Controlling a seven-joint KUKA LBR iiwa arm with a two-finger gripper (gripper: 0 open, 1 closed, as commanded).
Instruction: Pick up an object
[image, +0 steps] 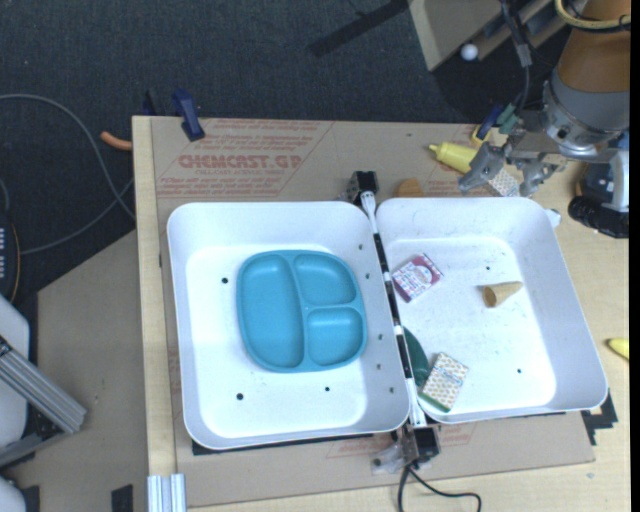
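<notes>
A blue divided plate lies in the left bin. The right bin holds a red-and-white packet, a patterned packet at its near left corner, and a tan cone. The gripper hangs above the right bin's far edge, fingers spread, pinching nothing.
</notes>
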